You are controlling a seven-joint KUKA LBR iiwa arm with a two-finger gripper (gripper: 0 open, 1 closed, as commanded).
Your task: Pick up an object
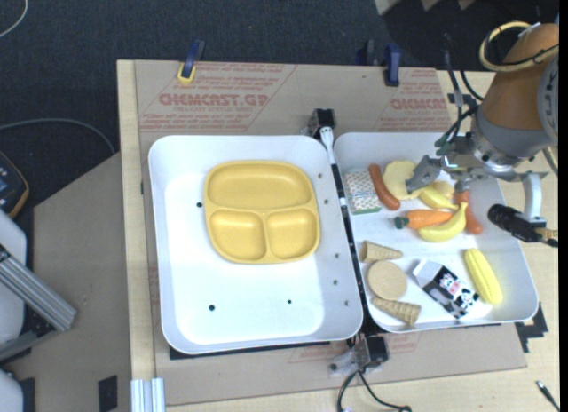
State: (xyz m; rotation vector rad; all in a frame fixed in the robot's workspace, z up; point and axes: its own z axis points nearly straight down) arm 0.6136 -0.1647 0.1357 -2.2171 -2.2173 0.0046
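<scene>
Overhead view of the right shallow white bin [524, 299]. The tool [444, 167], whether parted or clenched cannot be told, hangs over the bin's upper part. The curved yellow plastic banana [446, 226] lies just below it, long axis running left to right, touching the orange plastic carrot [429, 218] on its left.
</scene>
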